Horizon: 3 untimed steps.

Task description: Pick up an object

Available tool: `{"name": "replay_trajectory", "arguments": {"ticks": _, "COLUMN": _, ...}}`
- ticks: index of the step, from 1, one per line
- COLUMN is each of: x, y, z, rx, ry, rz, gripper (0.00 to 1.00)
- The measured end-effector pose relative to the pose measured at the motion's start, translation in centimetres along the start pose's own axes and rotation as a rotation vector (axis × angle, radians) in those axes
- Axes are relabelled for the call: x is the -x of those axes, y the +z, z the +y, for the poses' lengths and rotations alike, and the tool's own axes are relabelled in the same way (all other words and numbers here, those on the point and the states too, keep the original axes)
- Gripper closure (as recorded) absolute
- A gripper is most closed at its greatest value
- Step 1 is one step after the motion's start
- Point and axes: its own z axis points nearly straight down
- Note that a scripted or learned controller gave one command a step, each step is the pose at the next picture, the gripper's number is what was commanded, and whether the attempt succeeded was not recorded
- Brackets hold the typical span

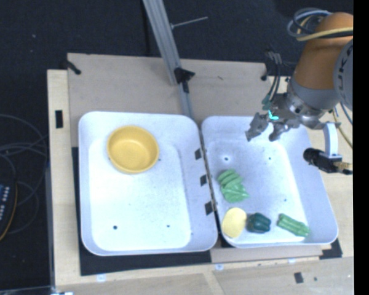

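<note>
— Where's your hand now, and what is it doing?

— My gripper point(265, 130) hangs over the far end of the right bin point(307, 183), close to its back rim. The two fingers look spread a little and there's nothing between them — I'm holding no object.

— What is there to take?

— All of it lies toward the near end of this bin, well apart from me. The light green ridged vegetable point(232, 186) is nearest my fingers, lying by the wall the two bins share. Beyond it, along the near rim, sit a yellow lemon-like piece point(234, 222), a dark green pepper point(258, 223) just beside it, and a green pod point(293, 225) off toward my arm's side. The yellow bowl point(133, 149) is across in the left bin point(135, 226).

— Which would you go for, and how?

— The ridged one, I think. These look like toy foods: light, stiff, smooth-skinned, so likely to squirt out of a shallow pinch. I'd close across its narrow width, low on the body, where the ridges may give some bite.

— Any trouble with room?

— The middle of the bin floor is bare, so the way down is open. The shared wall is my worry — one finger has to fit between it and the vegetable. The lemon and pepper look too crowded against the rim.
</note>
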Motion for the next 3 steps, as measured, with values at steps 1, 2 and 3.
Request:
{"name": "replay_trajectory", "arguments": {"ticks": 1, "x": 0.0, "y": 0.0, "z": 0.0, "rx": 0.000, "ry": 0.000, "rz": 0.000, "gripper": 0.00}}
{"name": "replay_trajectory", "arguments": {"ticks": 2, "x": 0.0, "y": 6.3, "z": 0.2, "rx": -0.006, "ry": 0.001, "rz": -0.001, "gripper": 0.00}}
{"name": "replay_trajectory", "arguments": {"ticks": 3, "x": 1.0, "y": 11.0, "z": 0.3, "rx": -0.004, "ry": 0.002, "rz": -0.001, "gripper": 0.00}}
